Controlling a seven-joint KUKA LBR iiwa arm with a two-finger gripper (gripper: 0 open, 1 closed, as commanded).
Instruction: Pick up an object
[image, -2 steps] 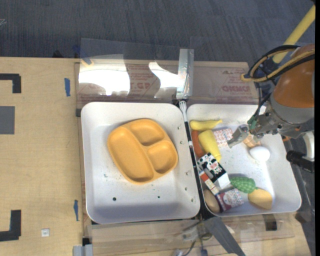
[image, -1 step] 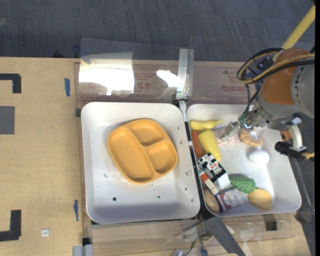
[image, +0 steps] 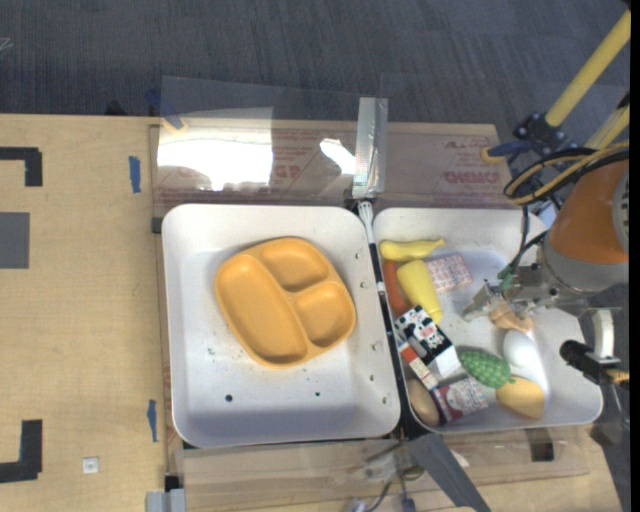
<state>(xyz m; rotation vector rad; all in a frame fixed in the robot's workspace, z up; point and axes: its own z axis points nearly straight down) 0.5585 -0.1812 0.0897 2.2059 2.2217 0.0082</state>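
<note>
End effector down inside the right-hand shallow white plastic bin, at the end of the grey arm with the orange band, just above a small tan lump. Spread or pressed together: cannot tell at this slant. Nothing seen gripped, so no pick to credit yet.

Just beside that spot, toward the near wall: a white egg-shaped piece, a yellow lemon-like toy and a green knobbly toy vegetable. Along the bin's left side: a yellow plastic banana, a yellow cylinder like a corn cob, a pink checked packet, a black-and-white printed box. All lying on the bin floor, none lifted.

In the left white bin, an orange three-compartment plastic tray, well apart from the arm, untouched.

Judged from this: approach about done, with grasp, closure and lift left. Likeliest target the tan lump, though crowded by the egg-shaped piece.
</note>
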